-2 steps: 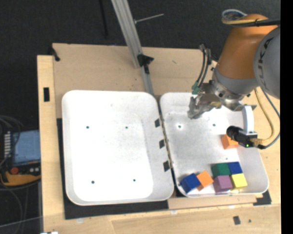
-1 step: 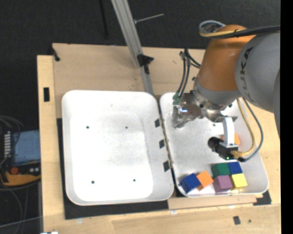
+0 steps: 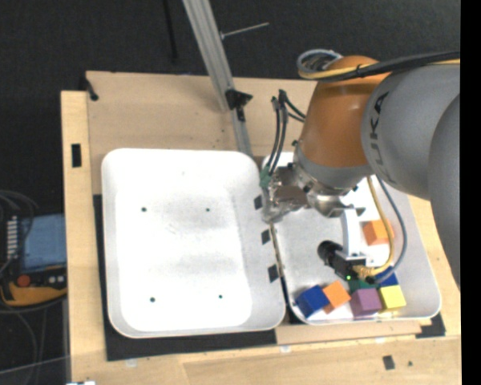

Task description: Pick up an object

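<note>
Gripper hung over right bin, open or closed unclear. Blue block, orange block, purple block, yellow block lined its lower edge.

Grey arm from the right, orange-banded wrist bent downward, hand low at its left end

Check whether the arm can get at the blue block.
Likely yes: the blue block lies uncovered at the row's left end, with bare bin floor to its left. The orange block close on its right may crowd the grip.
</note>
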Controlling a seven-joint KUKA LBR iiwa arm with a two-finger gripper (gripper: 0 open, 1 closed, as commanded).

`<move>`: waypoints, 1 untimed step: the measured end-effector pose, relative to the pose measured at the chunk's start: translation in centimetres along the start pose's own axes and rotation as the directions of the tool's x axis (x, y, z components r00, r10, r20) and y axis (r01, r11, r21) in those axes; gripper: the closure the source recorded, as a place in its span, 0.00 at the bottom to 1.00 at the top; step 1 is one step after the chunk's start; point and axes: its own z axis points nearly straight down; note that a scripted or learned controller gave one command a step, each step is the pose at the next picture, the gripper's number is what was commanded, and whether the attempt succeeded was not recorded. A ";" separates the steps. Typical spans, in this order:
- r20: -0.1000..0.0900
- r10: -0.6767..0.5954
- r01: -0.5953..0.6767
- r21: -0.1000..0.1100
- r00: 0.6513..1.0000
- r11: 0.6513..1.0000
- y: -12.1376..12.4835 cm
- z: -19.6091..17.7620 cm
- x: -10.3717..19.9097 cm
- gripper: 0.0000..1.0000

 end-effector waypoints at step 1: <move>0.000 0.000 0.000 0.001 1.000 1.000 -1.1 0.7 4.6 1.00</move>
